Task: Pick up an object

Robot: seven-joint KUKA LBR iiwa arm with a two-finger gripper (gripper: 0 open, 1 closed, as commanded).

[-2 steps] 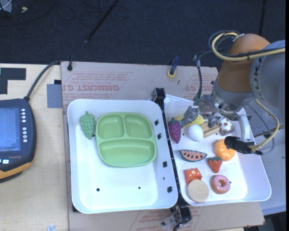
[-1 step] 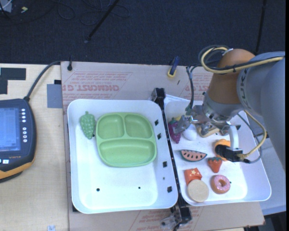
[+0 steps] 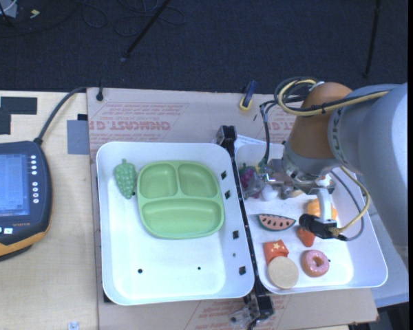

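Note:
My gripper (image 3: 291,187) hangs low over the back of the right bin (image 3: 372,270), under the orange band of the arm. Just left of it lies a small purple toy (image 3: 248,178) by the bin's left wall. In front of it lie a watermelon slice (image 3: 276,221), a red piece (image 3: 275,249), a round beige cookie (image 3: 283,272), a pink donut (image 3: 315,262), a small red piece (image 3: 306,237) and an orange piece (image 3: 325,207) partly behind a black cable. Nothing shows between the fingers.
The left bin (image 3: 124,273) holds a green divided plate (image 3: 179,199) and a green grape bunch (image 3: 125,178) at its left. A teach pendant (image 3: 14,198) lies on the bench at far left. A blue and yellow clip (image 3: 248,96) sits behind the bins.

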